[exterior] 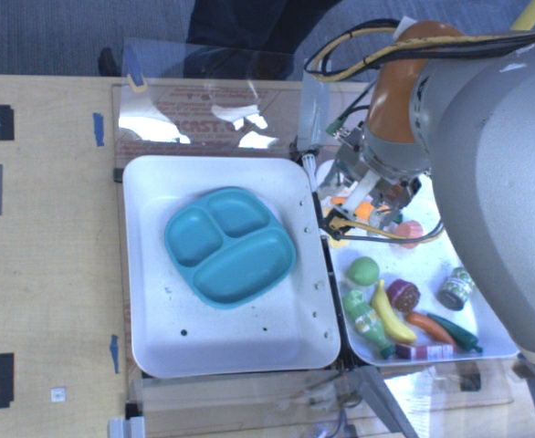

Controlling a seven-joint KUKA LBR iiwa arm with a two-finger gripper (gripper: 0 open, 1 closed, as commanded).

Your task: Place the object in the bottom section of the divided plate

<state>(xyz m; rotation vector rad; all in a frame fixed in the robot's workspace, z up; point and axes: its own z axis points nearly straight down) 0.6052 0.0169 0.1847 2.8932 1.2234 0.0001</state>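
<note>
Banana point(388, 314) lengthwise toward lower right

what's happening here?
The arm's hand is down in the right bin, above a pile of toy food: a banana, a green ball, a carrot. The blue divided plate sits in the left bin with nothing on it, so the placing isn't done yet.

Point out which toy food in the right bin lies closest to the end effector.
The pink piece, beside the end effector at the right bin's upper end. The green ball, banana, carrot and the rest lie farther down.
</note>
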